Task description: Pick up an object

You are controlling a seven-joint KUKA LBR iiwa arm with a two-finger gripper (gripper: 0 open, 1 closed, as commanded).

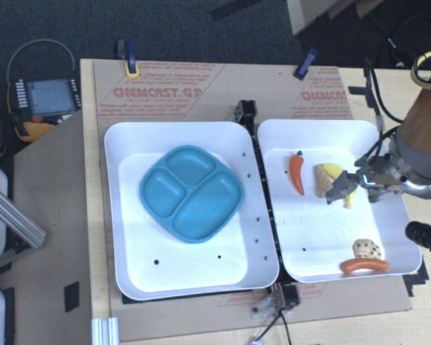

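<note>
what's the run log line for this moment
arm: over right bin | pincer: beside yellow item | carrot: loose | blue plate: left bin

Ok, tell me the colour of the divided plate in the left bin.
The divided plate is a plain light blue, seen clearly in the camera view.

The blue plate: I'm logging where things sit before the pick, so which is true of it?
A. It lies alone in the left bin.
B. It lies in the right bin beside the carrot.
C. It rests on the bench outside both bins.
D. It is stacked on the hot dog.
A: the blue plate, with its three compartments, lies in the left bin, while the carrot and hot dog lie in the right bin.
</note>
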